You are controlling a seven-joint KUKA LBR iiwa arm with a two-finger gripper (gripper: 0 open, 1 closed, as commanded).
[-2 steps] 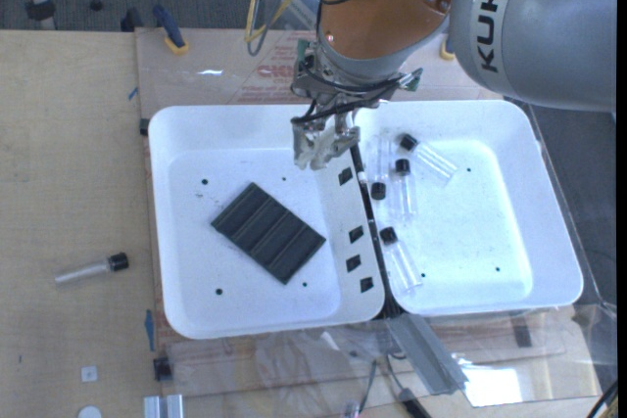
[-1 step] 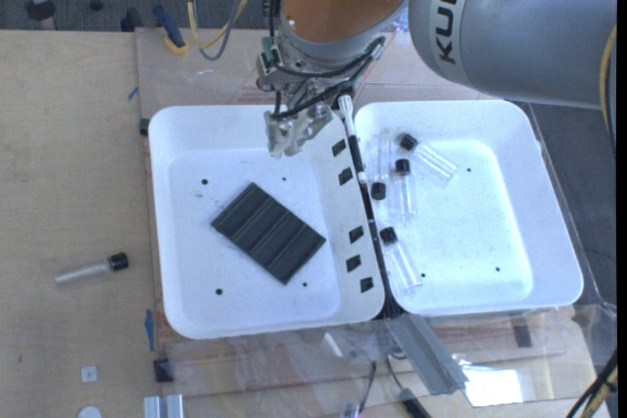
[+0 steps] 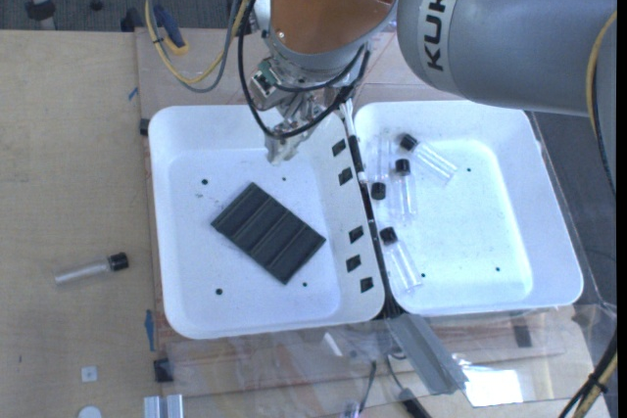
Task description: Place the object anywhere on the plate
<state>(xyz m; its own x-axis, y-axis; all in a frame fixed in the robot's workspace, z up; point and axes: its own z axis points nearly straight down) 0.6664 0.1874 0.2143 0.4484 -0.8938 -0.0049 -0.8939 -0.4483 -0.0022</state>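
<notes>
A dark grey ribbed plate (image 3: 267, 232) lies flat and turned at an angle in the middle of the left bin (image 3: 186, 308). My gripper (image 3: 282, 150) hangs over the back of that bin, above and a little behind the plate's far corner, apart from it. The orange wrist band and cables hide most of the gripper from above. Several clear tubes with black caps lie in the right bin (image 3: 509, 279): one (image 3: 436, 162) at the back, one (image 3: 404, 193) near the divider, one (image 3: 400, 259) further forward.
Another clear capped tube (image 3: 90, 267) lies on the wooden bench left of the bins. Black clips (image 3: 355, 235) line the divider between the bins. Yellow cables (image 3: 186, 5) loop behind the left bin. The grey arm covers the back right.
</notes>
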